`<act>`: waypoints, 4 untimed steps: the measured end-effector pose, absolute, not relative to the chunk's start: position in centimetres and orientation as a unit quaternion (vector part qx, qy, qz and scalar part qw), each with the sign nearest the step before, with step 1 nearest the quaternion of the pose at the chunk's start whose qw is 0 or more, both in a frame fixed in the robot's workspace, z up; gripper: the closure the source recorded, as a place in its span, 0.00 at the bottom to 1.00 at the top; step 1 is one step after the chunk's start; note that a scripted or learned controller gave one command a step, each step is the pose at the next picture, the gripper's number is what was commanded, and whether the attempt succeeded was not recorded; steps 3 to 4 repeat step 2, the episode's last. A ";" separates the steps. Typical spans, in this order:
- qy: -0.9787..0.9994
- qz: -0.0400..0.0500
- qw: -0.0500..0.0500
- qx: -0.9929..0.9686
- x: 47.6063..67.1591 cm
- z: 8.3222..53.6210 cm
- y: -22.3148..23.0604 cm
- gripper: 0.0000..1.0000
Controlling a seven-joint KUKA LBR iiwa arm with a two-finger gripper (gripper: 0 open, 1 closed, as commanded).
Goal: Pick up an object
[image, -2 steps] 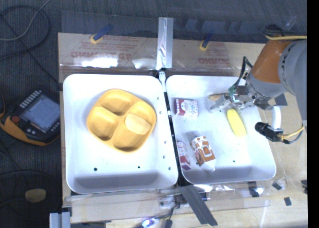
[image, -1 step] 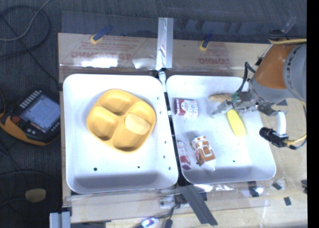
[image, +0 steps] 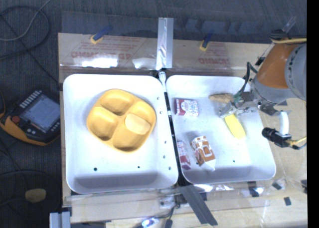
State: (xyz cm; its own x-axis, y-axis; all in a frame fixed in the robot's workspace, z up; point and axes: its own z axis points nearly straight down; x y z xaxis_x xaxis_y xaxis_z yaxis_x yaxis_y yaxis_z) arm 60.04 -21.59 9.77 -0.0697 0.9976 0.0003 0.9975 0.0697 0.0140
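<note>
My gripper (image: 232,107) is down in the right bin (image: 259,169), near its back right part. It sits between a tan, bread-like piece (image: 220,97) just behind it and a yellow oblong piece (image: 235,126) just in front of it. I cannot tell whether it touches either one. A red and white carton (image: 186,107) lies to the left of the gripper. An orange and white packet (image: 203,152) lies toward the bin's front. A small red and white packet (image: 183,154) rests by the bin's left wall.
The left bin (image: 79,172) holds a yellow four-section dish (image: 120,119). The grey arm with its orange band (image: 276,70) comes in over the right bin's right rim. A black cable plug (image: 271,134) hangs beside that rim. A pendant (image: 35,117) lies off the bench at left.
</note>
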 end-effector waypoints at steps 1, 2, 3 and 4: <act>0.841 0.000 0.006 0.542 64.3 9.0 -20.7 1.00; 0.790 -0.002 -0.001 0.613 64.5 21.0 -20.2 1.00; 0.790 -0.002 -0.001 0.613 64.5 21.0 -20.2 1.00; 0.790 -0.002 -0.001 0.613 64.5 21.0 -20.2 1.00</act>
